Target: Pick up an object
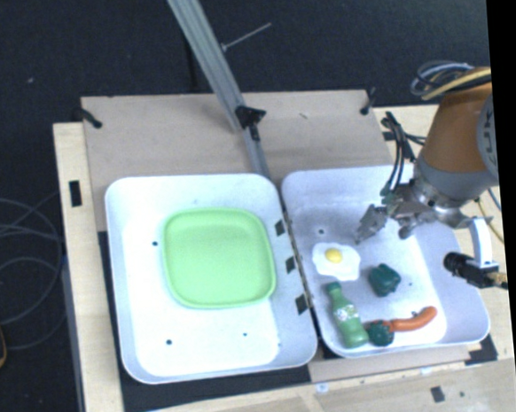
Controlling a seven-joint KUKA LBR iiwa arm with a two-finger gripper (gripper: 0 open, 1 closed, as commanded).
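Camera view: hand (pixel 385 221) over right bin (pixel 328 191), fingers spread wide, nothing between them. Below it lie fried egg (pixel 335 259), dark green lump (pixel 385 279), green bottle (pixel 345 315), red sausage (pixel 411 321). Left bin (pixel 137 255) holds green plate (pixel 217 256).

Right bin (pixel 328 186) far half bare, toys (pixel 377 302) crowding near edge

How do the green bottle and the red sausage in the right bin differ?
The green bottle is green with a white label; the red sausage is red-orange. The bottle lies roughly along the bin's left wall, the sausage across its near side. The bottle looks thicker. Both lie flat in the right bin.
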